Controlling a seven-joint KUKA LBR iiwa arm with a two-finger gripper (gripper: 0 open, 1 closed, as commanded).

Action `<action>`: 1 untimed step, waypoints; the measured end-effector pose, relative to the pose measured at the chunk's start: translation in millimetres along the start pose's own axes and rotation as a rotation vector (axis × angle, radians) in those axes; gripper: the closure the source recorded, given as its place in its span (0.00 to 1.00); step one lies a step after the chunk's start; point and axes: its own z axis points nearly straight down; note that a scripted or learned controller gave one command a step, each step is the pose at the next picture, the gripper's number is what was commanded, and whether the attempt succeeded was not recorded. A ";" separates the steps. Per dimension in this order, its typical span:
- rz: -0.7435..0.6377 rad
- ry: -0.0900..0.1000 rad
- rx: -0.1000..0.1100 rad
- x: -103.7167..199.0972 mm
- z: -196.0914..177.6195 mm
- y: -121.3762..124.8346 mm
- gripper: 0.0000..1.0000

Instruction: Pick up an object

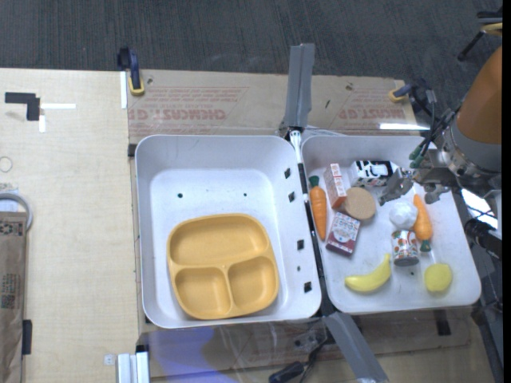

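Note:
The right bin [471, 290] holds several toy foods. A long carrot [318, 210] lies at its left wall, beside a small carton [338, 180], a round tan biscuit [360, 204] and a red packet [343, 234]. A black-and-white item [374, 168] lies at the back. A white ball [402, 213], a short carrot [422, 220], a small can [406, 248], a banana [370, 278] and a lemon [437, 278] fill the right and front. My gripper [413, 188] hangs open over the bin's back right, just behind the white ball and the short carrot, with nothing between its fingers.
The left bin [152, 182] holds a yellow three-compartment plate [223, 263]. A grey divider post [299, 86] rises between the bins at the back. Cardboard [207, 102] lies behind the bins. The arm's orange band [487, 102] is at the right edge.

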 end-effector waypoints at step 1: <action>-0.329 0.000 -0.001 9.5 68.1 10.9 0.00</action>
